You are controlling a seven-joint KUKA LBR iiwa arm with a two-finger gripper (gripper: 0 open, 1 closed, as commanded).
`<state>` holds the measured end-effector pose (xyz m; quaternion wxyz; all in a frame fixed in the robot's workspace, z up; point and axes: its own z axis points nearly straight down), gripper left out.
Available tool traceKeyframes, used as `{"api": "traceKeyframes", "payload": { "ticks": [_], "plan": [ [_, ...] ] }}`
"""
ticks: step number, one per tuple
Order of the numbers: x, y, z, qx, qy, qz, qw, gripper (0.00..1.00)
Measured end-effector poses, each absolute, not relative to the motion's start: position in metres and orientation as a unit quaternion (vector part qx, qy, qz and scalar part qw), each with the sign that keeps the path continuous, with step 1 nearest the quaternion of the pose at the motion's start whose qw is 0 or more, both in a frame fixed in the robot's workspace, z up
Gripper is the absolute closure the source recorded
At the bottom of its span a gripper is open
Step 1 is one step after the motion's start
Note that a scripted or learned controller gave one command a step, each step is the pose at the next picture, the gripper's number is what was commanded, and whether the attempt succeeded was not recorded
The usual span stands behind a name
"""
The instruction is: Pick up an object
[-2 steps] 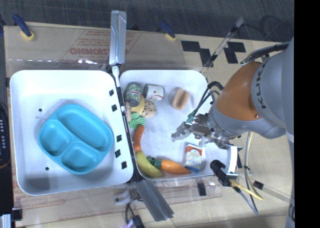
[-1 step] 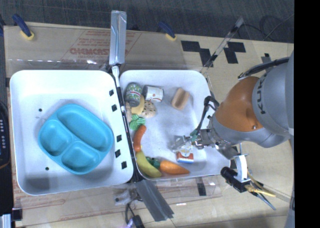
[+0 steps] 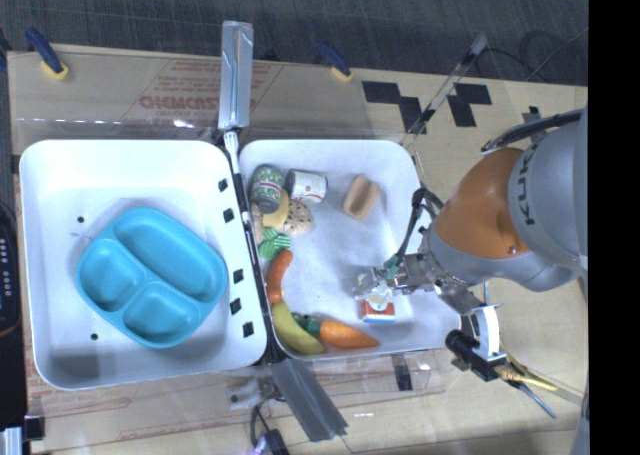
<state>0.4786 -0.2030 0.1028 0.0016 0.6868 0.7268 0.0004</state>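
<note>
Pincer (image 3: 383, 288) hangs low over a small red-and-white carton (image 3: 381, 307) in the right bin (image 3: 400, 158), its grip unclear; the next move seems to be closing, then lifting.

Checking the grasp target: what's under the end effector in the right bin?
The end effector sits over a small red and white carton near the right bin's front right corner. The carton's upper part is covered, so contact can't be judged.
</note>
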Motion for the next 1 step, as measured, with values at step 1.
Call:
{"api": "traceKeyframes", "payload": {
  "ticks": [1],
  "plan": [
    [0.5212,-0.1468,0.2216,0.699,0.715,0.0016,0.001,1.00]
  ]
}}
